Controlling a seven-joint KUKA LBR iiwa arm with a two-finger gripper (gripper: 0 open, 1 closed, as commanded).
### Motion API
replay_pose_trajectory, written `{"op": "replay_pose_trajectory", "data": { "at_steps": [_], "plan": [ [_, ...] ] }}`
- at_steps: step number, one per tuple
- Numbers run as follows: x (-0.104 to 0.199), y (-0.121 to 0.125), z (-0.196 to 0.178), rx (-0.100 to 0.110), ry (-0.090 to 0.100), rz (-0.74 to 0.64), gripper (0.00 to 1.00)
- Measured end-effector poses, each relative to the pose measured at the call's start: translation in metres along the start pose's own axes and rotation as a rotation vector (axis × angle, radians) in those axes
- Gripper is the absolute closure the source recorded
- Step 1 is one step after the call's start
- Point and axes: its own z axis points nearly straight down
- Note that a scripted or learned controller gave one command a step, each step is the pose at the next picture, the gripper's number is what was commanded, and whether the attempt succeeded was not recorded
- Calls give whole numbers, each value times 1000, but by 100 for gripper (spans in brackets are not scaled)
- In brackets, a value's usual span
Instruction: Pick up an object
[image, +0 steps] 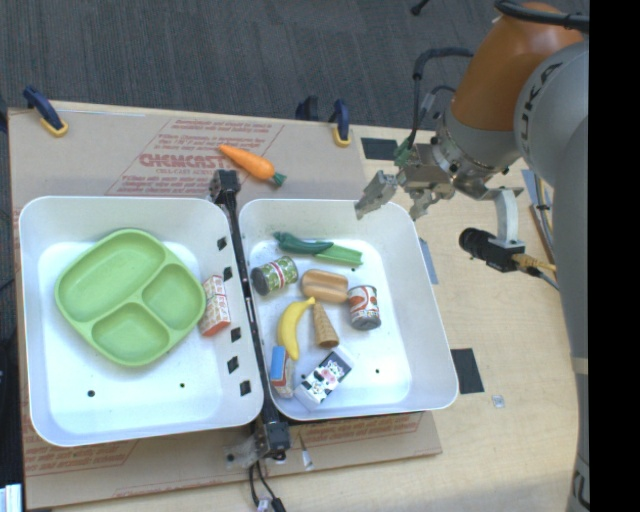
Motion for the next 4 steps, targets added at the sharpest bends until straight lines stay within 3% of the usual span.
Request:
{"op": "replay_pose_trajectory", "data": {
  "at_steps": [1,2,3,4],
  "plan": [
    [12,-76,77,2,0,-1,0],
    [-17,-115,184,0,1,-1,0],
    [-18,-114,174,0,-1,-7,100],
    [-47,-100,141,-2,1,2,100]
  ]
}}
